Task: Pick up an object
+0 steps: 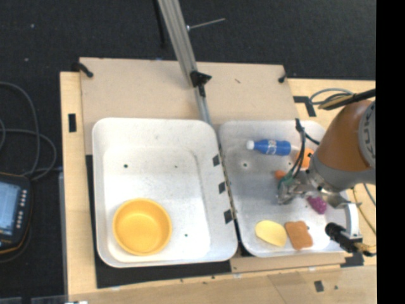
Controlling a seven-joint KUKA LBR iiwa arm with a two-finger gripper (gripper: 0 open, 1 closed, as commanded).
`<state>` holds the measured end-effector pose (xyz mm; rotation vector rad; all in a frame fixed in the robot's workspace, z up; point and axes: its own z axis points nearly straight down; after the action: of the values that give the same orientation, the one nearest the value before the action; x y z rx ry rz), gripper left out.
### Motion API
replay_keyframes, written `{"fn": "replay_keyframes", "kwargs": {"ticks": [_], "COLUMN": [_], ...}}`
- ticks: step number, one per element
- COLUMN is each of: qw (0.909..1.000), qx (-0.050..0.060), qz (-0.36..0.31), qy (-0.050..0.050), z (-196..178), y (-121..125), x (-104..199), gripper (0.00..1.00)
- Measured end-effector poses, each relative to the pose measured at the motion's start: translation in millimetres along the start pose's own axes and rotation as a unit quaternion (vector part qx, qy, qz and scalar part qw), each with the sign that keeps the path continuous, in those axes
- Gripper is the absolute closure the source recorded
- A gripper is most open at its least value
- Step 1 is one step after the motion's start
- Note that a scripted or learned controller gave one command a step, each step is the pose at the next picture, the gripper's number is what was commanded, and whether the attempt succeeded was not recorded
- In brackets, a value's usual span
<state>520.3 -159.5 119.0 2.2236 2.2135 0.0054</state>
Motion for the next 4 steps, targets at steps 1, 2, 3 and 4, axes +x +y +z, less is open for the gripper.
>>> {"fn": "replay_keyframes", "kwargs": {"ticks": [1,2,3,4], "qw": [1.0,1.0,1.0,1.0], "qx": [-0.001,-0.002,-0.002,0.001], "qz": [-0.003,-0.004,-0.004,-0.006], "qy": [-0.001,-0.001,-0.001,0.0], "z": [-54,-115,-169,-172], "y": [-7,1,3,28], "x": [2,6,5,56], "gripper": [1.0,1.0,1.0,1.0]}}
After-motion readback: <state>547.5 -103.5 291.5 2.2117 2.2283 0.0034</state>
